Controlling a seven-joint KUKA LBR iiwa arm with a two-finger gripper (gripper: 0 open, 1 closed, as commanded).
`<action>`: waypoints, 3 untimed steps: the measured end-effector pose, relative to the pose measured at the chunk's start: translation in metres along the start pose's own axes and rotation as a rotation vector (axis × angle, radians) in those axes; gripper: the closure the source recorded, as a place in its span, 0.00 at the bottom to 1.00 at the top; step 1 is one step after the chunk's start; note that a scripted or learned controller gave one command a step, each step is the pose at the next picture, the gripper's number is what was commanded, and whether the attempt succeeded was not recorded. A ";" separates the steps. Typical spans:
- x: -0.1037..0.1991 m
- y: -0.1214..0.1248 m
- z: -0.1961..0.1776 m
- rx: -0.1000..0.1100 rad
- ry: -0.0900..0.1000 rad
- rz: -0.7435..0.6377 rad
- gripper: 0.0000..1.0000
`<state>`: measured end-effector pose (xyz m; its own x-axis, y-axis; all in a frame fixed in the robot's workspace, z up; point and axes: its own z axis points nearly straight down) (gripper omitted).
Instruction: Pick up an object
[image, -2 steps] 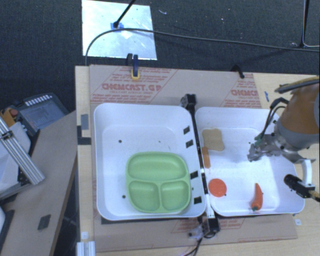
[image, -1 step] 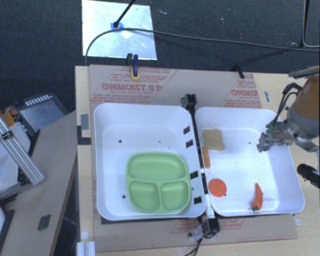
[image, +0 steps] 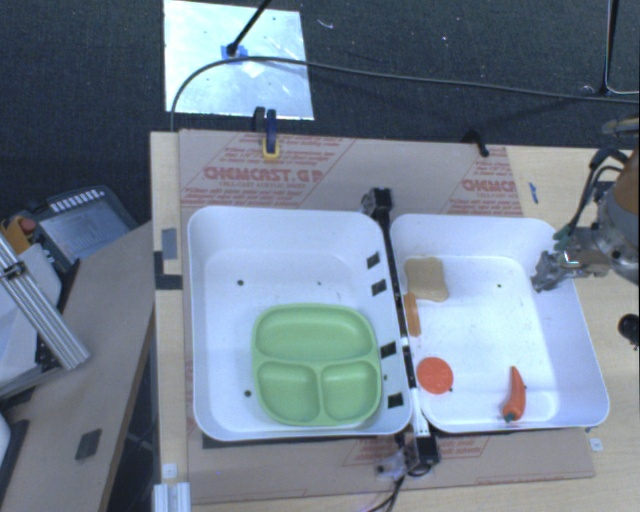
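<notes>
The orange carrot (image: 514, 394) lies tight against the right bin's (image: 580, 330) front wall, risking a fouled grasp; end effector (image: 553, 266) state cannot be determined

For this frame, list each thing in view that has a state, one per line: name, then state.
Gripper: over the right bin's right rim, holding nothing visible.
Green divided plate: flat in the left bin, compartments bare.
Tan piece: lying flat in the right bin, near the divider.
Orange disc: lying flat, untouched.
Carrot: lying near the front right corner, untouched.
</notes>
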<state>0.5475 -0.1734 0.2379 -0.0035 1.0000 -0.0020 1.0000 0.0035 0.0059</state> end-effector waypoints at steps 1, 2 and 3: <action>0.000 0.002 -0.043 0.000 0.000 -0.001 1.00; 0.041 0.015 -0.036 0.003 0.002 -0.004 1.00; 0.089 0.021 -0.020 0.004 0.002 -0.004 1.00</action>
<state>0.5676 -0.0842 0.2577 -0.0072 1.0000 0.0002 1.0000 0.0072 0.0022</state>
